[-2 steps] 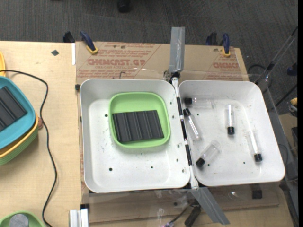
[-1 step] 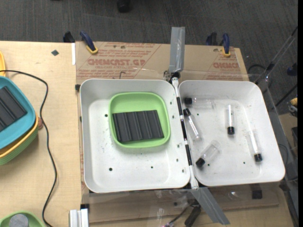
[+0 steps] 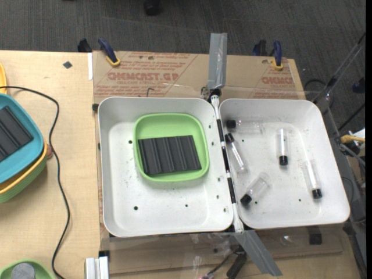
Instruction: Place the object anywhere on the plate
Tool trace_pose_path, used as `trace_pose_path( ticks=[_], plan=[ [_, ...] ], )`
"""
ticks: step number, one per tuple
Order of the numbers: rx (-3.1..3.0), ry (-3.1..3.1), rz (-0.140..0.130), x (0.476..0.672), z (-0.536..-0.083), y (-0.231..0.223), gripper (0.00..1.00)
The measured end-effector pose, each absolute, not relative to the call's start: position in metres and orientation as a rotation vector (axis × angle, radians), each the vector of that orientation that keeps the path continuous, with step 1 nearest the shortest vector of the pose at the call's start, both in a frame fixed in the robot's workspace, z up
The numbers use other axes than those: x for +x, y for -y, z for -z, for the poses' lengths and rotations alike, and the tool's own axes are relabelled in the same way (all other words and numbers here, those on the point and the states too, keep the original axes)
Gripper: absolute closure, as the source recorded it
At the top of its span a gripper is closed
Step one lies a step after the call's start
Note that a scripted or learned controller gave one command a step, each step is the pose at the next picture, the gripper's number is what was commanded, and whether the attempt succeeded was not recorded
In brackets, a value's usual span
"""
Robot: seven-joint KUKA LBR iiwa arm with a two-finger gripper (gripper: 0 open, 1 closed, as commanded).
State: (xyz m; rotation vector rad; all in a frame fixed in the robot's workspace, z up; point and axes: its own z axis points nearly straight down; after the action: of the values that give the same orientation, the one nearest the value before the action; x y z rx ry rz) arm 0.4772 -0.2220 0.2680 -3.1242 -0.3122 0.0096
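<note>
Clear plastic vials with black caps are the likely objects here, and all of them lie in the right bin (image 3: pixel 325 156), none on the plate: one vial (image 3: pixel 282 146) lies near the bin's middle toward the far edge, another (image 3: pixel 311 180) near the right wall, a third (image 3: pixel 235 153) along the left wall by the seam between the bins, and a fourth (image 3: pixel 254 190) toward the near left corner (its cap points at the near edge). A small dark cap-like piece (image 3: pixel 231 124) sits in the far left corner of that bin; whether it is a loose cap or a short vial is too small to tell. The green plate (image 3: pixel 172 128) rests in the left bin (image 3: pixel 116 185), toward its far edge, and carries a dark ribbed insert (image 3: pixel 170 154) across its middle, with nothing else on it. Judged from this, the task has not begun: no vial has been picked, lifted or moved across the seam, so the whole of grasp, carry and release is left. As for the hand, I cannot tell its state from this view. Beyond the bins, brown cardboard (image 3: pixel 151 71) covers the counter's far side under blue clamps.
</note>
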Motion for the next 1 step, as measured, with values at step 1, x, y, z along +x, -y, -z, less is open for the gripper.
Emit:
trace_pose_path(
  ticks=[1],
  plan=[
    [-3.125,0.320,-0.008,0.4777,-0.3232,0.2223,0.00]
  ],
)
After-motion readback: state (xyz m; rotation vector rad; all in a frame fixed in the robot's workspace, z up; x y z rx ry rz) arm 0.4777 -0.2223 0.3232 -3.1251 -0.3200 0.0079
